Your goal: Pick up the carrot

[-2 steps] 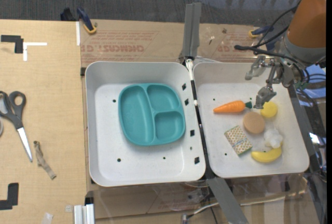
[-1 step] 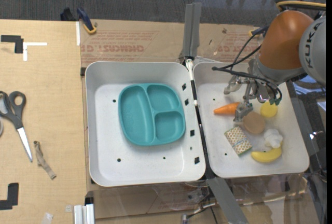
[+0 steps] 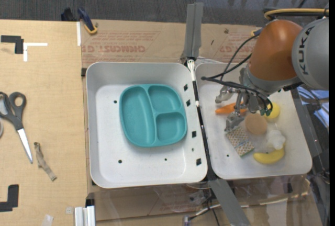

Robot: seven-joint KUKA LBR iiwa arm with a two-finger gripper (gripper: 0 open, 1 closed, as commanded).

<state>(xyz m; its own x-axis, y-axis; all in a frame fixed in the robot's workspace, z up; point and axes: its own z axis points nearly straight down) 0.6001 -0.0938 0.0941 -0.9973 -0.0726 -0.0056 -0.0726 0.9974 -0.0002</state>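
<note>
One carrot [image 3: 225, 110], one banana [image 3: 269, 156]; hand [image 3: 239, 114] over the carrot, grip perhaps closed, unclear.

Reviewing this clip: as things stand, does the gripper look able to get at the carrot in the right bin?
Probably yes. The gripper hangs right over the carrot, whose orange end sticks out to the left with bare bin floor beside it. The egg lies close by and could crowd it.

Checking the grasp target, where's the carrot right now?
The carrot lies in the right bin, toward its left side, just under the end effector, with the egg to its right.
</note>
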